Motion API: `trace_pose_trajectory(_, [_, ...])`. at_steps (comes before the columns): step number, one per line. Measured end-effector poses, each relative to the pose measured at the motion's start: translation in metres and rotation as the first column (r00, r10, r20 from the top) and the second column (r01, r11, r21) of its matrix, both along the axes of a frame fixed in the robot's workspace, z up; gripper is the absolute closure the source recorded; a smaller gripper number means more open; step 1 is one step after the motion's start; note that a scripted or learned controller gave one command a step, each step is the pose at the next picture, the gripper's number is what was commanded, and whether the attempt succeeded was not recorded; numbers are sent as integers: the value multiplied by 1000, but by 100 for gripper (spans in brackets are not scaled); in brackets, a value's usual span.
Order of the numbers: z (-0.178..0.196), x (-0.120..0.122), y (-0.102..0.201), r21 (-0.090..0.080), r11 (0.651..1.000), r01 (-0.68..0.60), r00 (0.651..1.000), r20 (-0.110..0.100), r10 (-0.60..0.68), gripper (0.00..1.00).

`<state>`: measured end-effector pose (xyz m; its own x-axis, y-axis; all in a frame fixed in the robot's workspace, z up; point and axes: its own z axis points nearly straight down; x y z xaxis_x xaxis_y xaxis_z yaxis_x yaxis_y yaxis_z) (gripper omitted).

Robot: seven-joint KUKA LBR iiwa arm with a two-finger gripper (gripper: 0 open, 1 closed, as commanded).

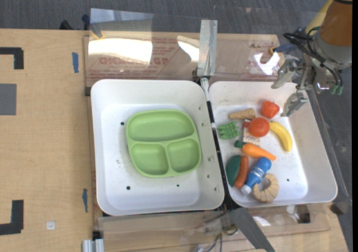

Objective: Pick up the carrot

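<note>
The carrot (258,151), orange with a small green top at its left end, lies near the middle of the right bin (319,172). It rests between a red tomato (258,127) above it and a blue bottle (256,172) below it. My gripper (287,91) hangs over the bin's upper right corner, well up and to the right of the carrot. It is open, with nothing between its fingers.
Crowded round the carrot are a yellow banana (281,135), a small red fruit (269,109), a tan bread piece (241,115), a green leafy item (227,130), a dark green vegetable (232,169), a thin red-orange stick (241,171) and a pretzel ring (265,187). A green divided plate (164,143) sits in the left bin (106,133).
</note>
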<state>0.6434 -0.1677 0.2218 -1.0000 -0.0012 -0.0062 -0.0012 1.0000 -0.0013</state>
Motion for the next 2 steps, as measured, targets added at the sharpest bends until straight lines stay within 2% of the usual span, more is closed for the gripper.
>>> trace_pose_trajectory(1, [-113,-47,73,3,989,-148,989,-5,148,0])
trace_pose_trajectory(2, [-131,-119,51,-3,984,-178,984,9,178,0])
